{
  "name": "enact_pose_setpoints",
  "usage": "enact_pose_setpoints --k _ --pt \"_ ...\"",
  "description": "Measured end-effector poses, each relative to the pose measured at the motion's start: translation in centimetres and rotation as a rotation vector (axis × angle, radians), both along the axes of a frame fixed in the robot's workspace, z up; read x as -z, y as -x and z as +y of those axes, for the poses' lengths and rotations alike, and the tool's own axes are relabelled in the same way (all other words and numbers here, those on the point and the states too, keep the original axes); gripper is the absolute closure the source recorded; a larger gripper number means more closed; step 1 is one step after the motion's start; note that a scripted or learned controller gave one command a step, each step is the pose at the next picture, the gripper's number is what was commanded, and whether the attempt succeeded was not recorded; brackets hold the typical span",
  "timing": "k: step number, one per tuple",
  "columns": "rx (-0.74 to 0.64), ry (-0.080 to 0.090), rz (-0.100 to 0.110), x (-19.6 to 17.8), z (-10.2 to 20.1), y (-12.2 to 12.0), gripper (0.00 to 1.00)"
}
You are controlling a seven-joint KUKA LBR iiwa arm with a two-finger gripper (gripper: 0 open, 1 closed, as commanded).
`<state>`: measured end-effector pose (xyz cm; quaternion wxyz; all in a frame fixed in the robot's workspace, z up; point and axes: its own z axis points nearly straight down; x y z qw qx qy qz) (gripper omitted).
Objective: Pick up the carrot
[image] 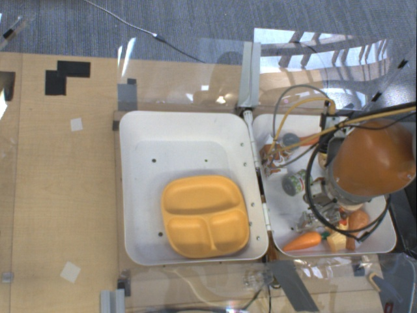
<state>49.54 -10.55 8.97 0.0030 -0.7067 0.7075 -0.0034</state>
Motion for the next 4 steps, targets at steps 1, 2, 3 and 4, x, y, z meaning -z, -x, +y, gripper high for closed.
enact_pose_setpoints --k 1,2,3,4 --pt "-0.475 0.003 0.0 -6.4 -1.5 0.2 1.0" --pt "-0.829 0.004 0.0 -12.5 2.4 0.6 1.0" --pt "-0.986 0.008 0.0 -21.6 -2.1 -2.6 1.0" --pt "-1.069 -0.005 0.013 -7.4 -5.8 -1.2 1.0"
